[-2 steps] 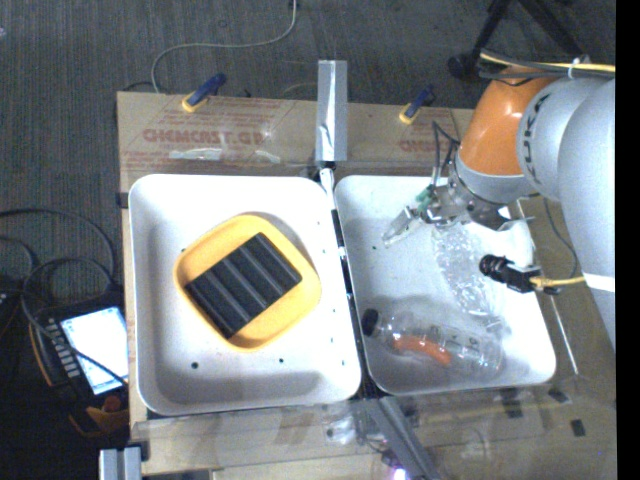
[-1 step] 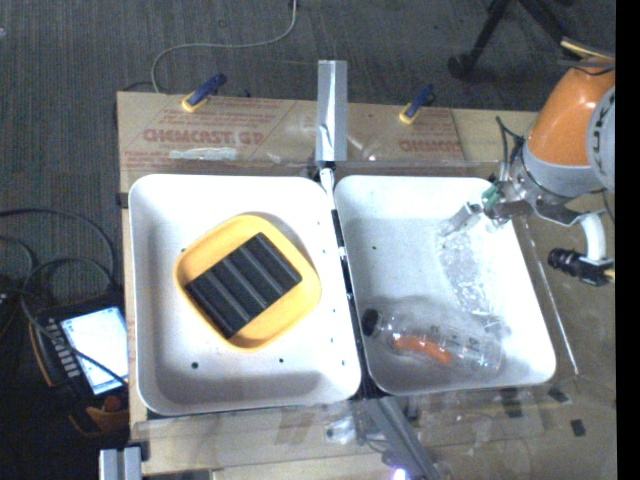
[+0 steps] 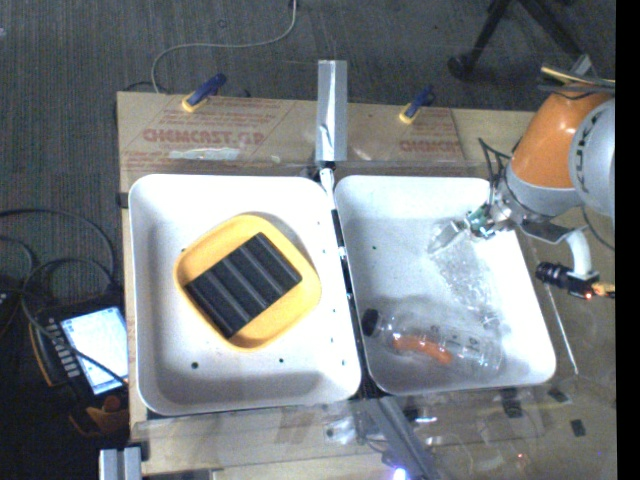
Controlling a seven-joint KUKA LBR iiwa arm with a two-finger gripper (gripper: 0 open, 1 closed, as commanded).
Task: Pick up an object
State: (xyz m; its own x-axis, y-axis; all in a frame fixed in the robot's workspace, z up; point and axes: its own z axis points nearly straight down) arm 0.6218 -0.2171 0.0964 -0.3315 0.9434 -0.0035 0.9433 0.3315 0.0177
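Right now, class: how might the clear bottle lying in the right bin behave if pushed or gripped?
The clear bottle lies on its side, so it would probably roll. It looks like thin transparent plastic, likely light and easily dented. Its glossy surface may slip between the fingers.

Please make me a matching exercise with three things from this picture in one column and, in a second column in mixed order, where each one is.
Things:
1. yellow tray with black ridges
2. clear bottle
3. gripper

Places:
A. over the far right part of the right bin
B. lying in the near part of the right bin
C. in the middle of the left bin

Pairs: 1-C, 2-B, 3-A
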